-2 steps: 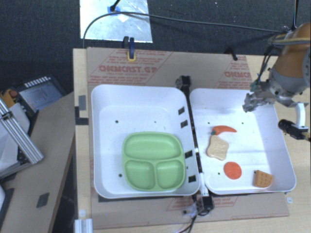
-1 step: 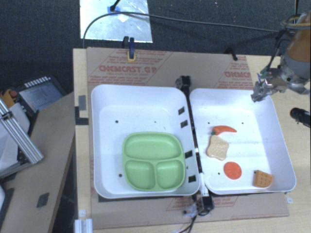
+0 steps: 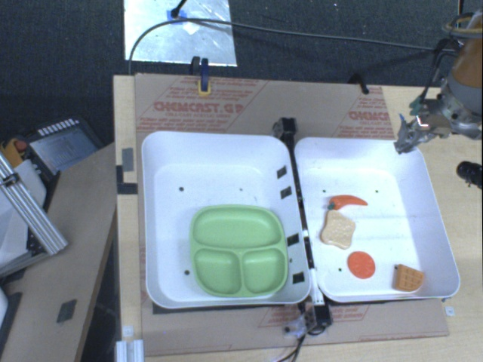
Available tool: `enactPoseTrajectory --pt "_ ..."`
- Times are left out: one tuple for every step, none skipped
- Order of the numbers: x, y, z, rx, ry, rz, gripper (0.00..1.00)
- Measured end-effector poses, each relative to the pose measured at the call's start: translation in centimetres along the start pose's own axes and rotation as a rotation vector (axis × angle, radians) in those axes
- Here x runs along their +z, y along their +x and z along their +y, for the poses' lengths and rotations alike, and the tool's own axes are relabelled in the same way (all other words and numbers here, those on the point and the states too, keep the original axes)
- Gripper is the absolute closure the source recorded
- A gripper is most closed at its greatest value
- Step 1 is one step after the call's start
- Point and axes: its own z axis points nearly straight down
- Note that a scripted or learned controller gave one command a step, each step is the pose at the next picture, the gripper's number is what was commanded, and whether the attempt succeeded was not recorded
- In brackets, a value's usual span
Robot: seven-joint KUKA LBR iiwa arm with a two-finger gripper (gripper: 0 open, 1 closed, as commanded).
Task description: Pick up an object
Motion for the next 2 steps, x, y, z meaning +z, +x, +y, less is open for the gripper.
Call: enactPoseTrajectory --pt "-0.5 5.8 -0.9 -0.004 0.002 0.002 1.00" --pt "0.8 11.3 -2.6 -0.004 0.005 0.003 1.00"
